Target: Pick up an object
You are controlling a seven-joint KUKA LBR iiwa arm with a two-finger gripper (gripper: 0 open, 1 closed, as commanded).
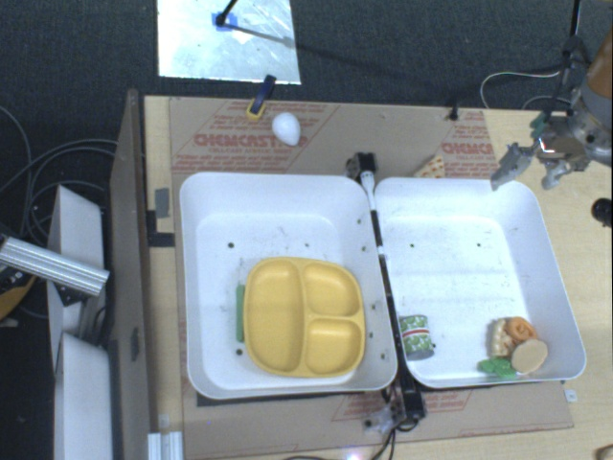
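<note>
Hand [533,168] parked high over the far right corner of the right bin [450,242], above the rim rather than down among the contents — likely a staging position before descent, judged from pose alone. Two fingers splayed apart, nothing between them; nothing held.

Candidate objects for the pick, all in the right bin, crowded along the near wall:
- small green-and-white patterned cup or can [416,336], lying against the divider side, near corner.
- cluster at the near right corner: round tan piece [529,356], orange-topped piece [518,330] touching it, green scrap [495,365] just beside. Packed tight; probably slid there and stopped against the wall.

Well apart from the hand — all of it at the opposite end of the bin.

Left bin [259,204] carrying a yellow divided tray [304,316], three compartments, flat on the floor toward the near side. Green strip [239,311] tucked along its left edge, partly hidden.

Outside the bins, on the cardboard-covered tabletop [402,132]: white egg-shaped item [285,127] and a blue-and-yellow clip-like thing [260,98], beyond the left bin's far rim.

Judgement: grasp not yet begun. Corner cluster risky — walls on two sides leave little room for fingers. Patterned cup looks the easier target, though close to the divider.
</note>
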